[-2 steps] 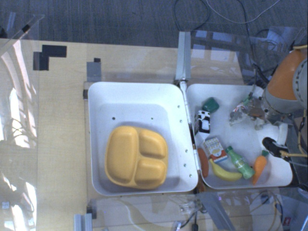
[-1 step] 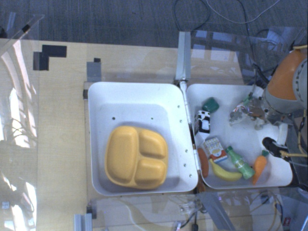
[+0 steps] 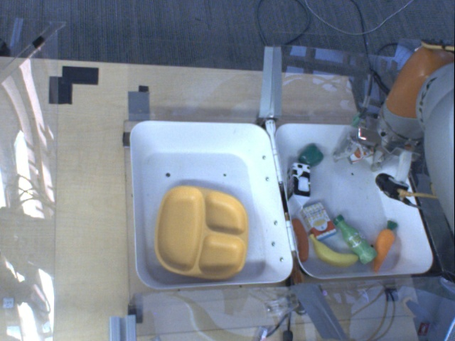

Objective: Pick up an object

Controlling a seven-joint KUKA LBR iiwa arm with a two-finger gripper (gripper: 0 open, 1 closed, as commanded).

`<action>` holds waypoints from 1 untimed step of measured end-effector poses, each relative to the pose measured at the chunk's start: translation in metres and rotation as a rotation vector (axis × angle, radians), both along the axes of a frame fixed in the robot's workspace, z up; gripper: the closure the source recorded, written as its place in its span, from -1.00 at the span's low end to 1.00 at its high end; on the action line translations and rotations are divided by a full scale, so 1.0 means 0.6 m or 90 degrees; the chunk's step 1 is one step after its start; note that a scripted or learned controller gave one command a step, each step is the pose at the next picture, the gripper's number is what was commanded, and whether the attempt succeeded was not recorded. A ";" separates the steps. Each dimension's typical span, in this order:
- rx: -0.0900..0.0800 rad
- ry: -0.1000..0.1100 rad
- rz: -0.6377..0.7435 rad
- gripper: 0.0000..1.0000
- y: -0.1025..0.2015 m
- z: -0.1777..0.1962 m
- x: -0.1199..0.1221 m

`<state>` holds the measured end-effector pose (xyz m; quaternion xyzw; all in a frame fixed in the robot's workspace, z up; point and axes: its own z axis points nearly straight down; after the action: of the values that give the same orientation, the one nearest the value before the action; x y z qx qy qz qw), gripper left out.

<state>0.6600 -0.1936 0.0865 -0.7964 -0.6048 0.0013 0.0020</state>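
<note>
At the far right corner of the right bin (image 3: 341,194), the gripper (image 3: 361,148) hung close over the white floor, carried by the grey arm (image 3: 442,112) with its orange band (image 3: 416,77). How far the gripper was open could not be told from this angle, nor whether it had hold of anything.

Just to the view's left of the gripper, apart from it, lay a small dark-green toy (image 3: 311,153). A little further left and lower in the view sat a black-and-white toy (image 3: 301,178), close to the bin's left wall.

Well below the gripper in the view, along the near side of the same bin, the other things lay crowded together. A small red-and-white carton (image 3: 316,217) lay nearest the gripper of these. A red sausage (image 3: 301,239) lay lengthwise against the left wall, and a banana (image 3: 333,253) curved beside it, touching the carton's lower edge. A green bottle (image 3: 354,240) lay tilted across the banana's right end. An orange carrot (image 3: 384,246) with a green top lay almost straight below the gripper, near the bin's right wall.

Far to the view's left of the gripper, the left bin (image 3: 192,144) held a yellow divided tray (image 3: 201,231) with three compartments. Both bins stood side by side on the pale wooden table (image 3: 85,190).
</note>
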 end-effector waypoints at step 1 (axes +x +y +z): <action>0.001 0.008 0.004 1.00 0.001 0.012 -0.005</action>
<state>0.6572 -0.1928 0.0936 -0.7944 -0.6074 0.0063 0.0063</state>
